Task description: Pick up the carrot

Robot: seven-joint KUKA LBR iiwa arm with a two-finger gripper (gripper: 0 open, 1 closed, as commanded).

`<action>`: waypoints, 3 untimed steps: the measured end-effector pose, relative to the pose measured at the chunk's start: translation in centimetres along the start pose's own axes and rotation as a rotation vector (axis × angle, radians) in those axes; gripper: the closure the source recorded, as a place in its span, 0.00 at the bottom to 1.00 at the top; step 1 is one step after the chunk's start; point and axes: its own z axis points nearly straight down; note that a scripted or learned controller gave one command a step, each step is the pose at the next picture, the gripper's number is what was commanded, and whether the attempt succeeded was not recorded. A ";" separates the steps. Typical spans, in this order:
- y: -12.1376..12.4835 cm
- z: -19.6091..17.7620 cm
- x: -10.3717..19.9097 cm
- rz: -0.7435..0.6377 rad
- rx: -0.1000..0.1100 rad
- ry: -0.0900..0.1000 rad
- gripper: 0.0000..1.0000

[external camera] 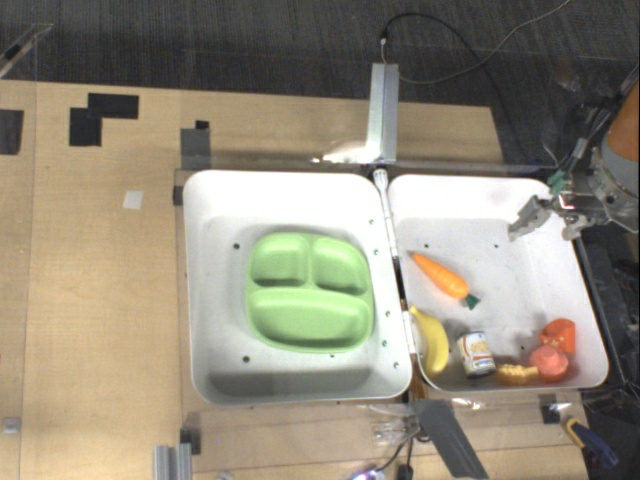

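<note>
Right bin (500, 203): carrot (441, 275) lying slantwise near the left wall, green tip toward the centre; banana (434, 340), small can (477, 353) and red-orange toy produce (553, 352) along the near edge. Left bin (210, 268): green divided tray (308, 290). Tool (545, 218) at right bin's far right corner, well apart from carrot, nothing seen in its grasp; opening not discernible.

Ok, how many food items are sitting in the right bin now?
5, all in the right bin: carrot left of center, banana by the left wall, small can beside it, red pepper and a yellow-orange piece at the near right corner.
</note>
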 end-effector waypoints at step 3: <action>4.2 7.7 7.3 0.238 0.001 0.000 0.00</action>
